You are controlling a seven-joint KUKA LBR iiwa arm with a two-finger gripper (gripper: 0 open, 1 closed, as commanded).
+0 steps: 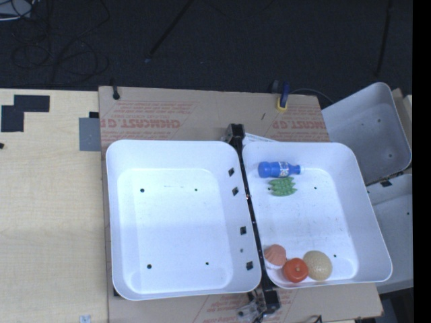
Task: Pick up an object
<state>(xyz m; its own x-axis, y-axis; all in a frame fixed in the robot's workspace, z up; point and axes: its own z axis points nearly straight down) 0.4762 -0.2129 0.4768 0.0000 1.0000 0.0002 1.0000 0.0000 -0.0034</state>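
In the right bin [350, 207] a small blue bottle [277, 169] with a white cap lies on its side near the far wall. A green leafy toy [283, 187] rests just in front of it. At the bin's near edge sit a pale pink round piece [275, 254], a red tomato-like ball [295, 270] and a tan ball [318, 265], close together.
The left bin [175, 221] stands beside the right one, joined by a black clip strip [244, 207]. Both rest on a cardboard sheet [202, 116] over the wooden bench. A grey metal panel [370, 126] lies at the right.
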